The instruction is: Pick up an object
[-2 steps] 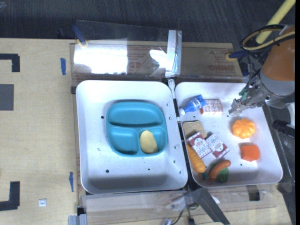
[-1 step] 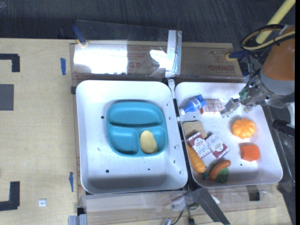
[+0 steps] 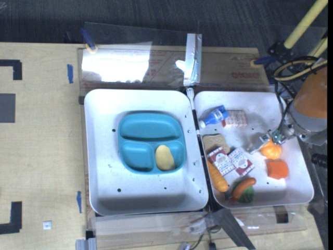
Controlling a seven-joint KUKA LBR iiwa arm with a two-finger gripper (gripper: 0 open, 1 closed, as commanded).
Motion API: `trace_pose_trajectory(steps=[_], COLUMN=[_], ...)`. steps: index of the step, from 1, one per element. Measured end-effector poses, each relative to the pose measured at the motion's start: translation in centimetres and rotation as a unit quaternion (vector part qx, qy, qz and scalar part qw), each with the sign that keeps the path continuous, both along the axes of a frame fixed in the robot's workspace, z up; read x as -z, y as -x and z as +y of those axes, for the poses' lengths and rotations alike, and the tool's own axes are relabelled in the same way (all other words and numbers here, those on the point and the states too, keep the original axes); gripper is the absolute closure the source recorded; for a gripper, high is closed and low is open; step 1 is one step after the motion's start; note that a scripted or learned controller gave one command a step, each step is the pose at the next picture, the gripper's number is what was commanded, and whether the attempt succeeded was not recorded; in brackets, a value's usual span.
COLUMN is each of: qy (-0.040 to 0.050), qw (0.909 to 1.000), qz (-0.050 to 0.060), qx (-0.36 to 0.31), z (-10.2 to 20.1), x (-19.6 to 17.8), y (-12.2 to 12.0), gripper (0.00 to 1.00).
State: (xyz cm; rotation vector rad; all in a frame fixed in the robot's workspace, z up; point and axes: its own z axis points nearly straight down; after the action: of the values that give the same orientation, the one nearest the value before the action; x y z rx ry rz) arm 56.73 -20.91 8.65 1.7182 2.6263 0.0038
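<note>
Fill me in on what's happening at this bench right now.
A robot arm reaches in from the right over the right bin, its gripper down close to a small orange fruit-like toy. Nothing is visibly held. That bin also holds an orange-red block, a toy carrot, small printed packets and a blue-and-white item. The left bin holds a blue divided tray with a yellow egg-shaped piece in one compartment.

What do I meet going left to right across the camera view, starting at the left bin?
Blue tray → yellow lemon-like piece → blue-capped bottle → carrot → small orange fruit beside the claw
</note>
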Motion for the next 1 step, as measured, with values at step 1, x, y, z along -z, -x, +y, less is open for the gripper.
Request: trace_pose_trajectory(steps=[1], qy=[0.0006], qw=[1.0], qz=[-0.003], qx=[0.0], z=[0.0], x=[-1.19], y=[-0.19], gripper=[1.0])
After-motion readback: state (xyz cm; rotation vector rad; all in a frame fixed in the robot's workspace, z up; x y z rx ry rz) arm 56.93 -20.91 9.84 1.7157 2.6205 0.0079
